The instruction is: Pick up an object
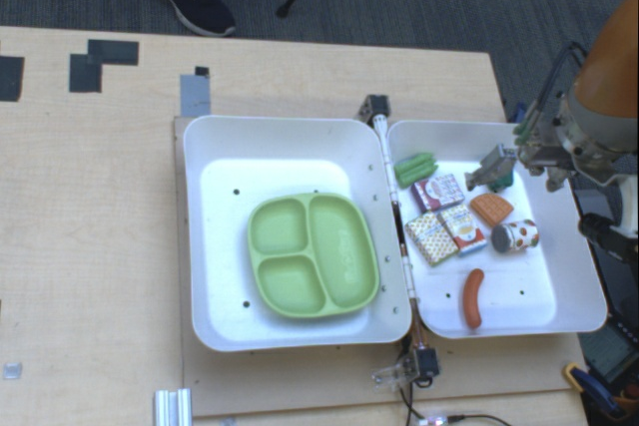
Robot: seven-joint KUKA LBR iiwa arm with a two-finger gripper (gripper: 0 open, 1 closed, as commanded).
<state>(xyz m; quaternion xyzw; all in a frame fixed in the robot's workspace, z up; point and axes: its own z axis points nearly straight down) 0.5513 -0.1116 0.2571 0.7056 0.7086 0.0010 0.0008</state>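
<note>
Two bins sit side by side on the surface [90,214]. Left bin [215,165]: a three-compartment plate [313,254] lies at its centre. Right bin [569,284]: toy food clusters toward 10 o'clock. A pea pod [414,168] lies at 11 o'clock, near the dividing wall. Three small cartons [445,214] lie together below it, a waffle-like piece [491,209] just at their 3 o'clock. A can [514,236] lies at 4 o'clock of the cartons. A sausage [472,298] lies at 6 o'clock, apart. The pincer [495,170] is over the bin's 12 o'clock part.

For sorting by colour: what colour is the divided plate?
Light green plate, clearest in the camera view.
</note>
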